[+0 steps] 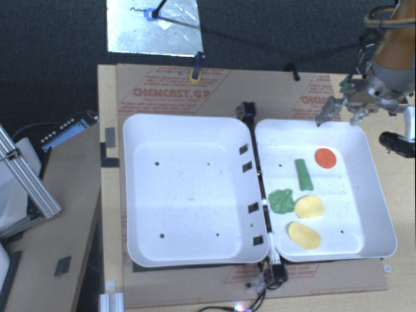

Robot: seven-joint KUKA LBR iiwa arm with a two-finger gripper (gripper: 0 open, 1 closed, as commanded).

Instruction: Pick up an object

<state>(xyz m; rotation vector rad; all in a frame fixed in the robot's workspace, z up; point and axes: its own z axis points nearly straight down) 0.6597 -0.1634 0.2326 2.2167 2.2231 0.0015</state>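
Nearest the lens, at the bottom of the right bin (374,174), lies a flat yellow oval piece (304,235), with a second yellow piece (309,207) just above it. A green leafy-looking piece (281,201) lies beside that one, close to or touching it, a green stick (303,174) sits above them, and a red-orange disc (325,158) lies near the stick's upper end. All five rest on the bin floor; the left bin (140,174) has no objects in it.

At the upper right, the gripper (344,112) hangs above the far rim of the right bin, its two fingers spread apart with nothing between them. It is well apart from every piece, the disc being the closest.

Judging from this, the pick has not begun in earnest: no object is chosen, approached or lifted. Descent, closing on a piece and raising it all remain.
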